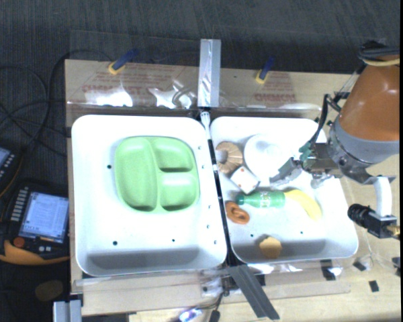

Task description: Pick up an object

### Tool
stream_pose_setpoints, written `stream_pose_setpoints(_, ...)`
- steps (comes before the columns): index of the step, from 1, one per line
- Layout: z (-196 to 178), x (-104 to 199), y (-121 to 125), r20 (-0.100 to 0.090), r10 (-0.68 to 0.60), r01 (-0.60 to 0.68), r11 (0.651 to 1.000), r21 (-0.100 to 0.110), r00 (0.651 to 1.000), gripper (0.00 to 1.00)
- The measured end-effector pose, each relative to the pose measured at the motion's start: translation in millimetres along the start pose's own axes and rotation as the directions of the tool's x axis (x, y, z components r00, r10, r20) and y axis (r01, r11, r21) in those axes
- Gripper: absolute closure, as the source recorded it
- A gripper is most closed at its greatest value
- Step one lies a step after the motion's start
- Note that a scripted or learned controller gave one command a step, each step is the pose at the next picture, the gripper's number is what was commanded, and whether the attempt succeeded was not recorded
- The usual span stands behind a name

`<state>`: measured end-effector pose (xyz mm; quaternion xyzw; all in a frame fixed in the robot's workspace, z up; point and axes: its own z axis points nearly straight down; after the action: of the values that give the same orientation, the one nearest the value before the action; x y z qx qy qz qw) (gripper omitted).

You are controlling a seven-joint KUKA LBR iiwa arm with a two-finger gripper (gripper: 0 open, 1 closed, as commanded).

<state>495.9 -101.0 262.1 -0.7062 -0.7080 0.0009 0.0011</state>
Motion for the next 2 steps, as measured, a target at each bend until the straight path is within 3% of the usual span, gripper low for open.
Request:
stream_pose_setpoints(1,-21,14,-12,0.001,-0.183,0.183,0.983,-0.002,0.983,0.00)
stream_pose_setpoints(2,31,-32,-6,0.000,-0.401,0.401,0.916,-0.001,0.916,0.00)
